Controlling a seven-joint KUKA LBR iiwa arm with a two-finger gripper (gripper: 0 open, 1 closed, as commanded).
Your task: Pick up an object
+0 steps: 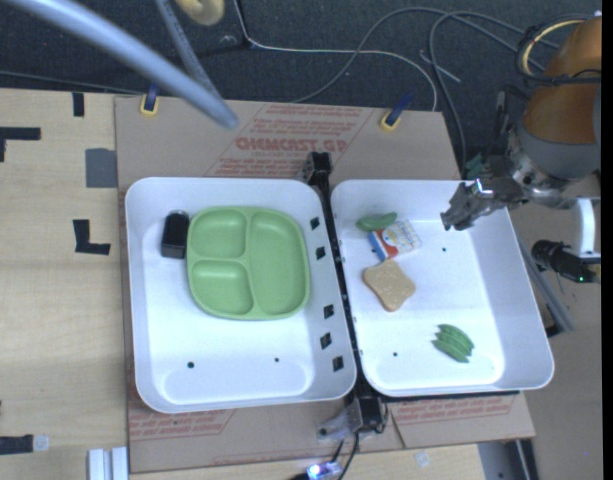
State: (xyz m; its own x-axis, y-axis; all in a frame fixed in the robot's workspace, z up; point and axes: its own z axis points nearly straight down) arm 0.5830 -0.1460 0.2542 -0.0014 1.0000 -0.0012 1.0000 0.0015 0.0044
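The right bin holds a tan slice of toast, a green pea pod, a green bean-shaped piece and a small white packet with red and blue print. My gripper hangs at the bin's upper right corner, above its far rim, well to the right of the packet and the toast. Nothing shows between its dark fingers, and the view is too small to tell how they stand.
The left bin holds a green divided plate and a small black block beside it. A black clip strip runs between the bins. Cables lie on the dark surface behind the bench.
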